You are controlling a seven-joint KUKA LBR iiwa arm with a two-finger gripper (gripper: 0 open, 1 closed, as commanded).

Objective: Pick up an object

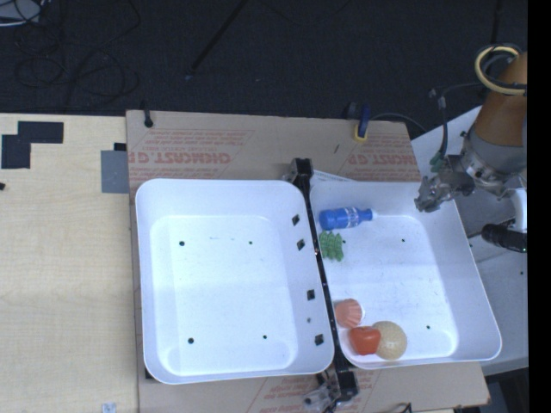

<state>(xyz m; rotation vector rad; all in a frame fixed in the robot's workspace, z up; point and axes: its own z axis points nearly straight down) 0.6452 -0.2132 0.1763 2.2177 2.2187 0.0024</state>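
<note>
The right bin (448,265) holds a blue bottle (344,218) lying on its side near the far left corner. A small green leafy piece (331,246) lies just below it. At the near left corner sit an orange-pink ball (348,311), a red piece (365,340) and a pale yellow ball (390,339), close together. My gripper (428,199) hangs over the right bin's far right rim, well away from all of them. Nothing shows between its fingers.
The left bin (224,274) lies beside the right one, with a black divider strip (312,265) between them. Both rest on a cardboard sheet (241,149). The arm's orange band (501,110) rises at the far right, with cables around it.
</note>
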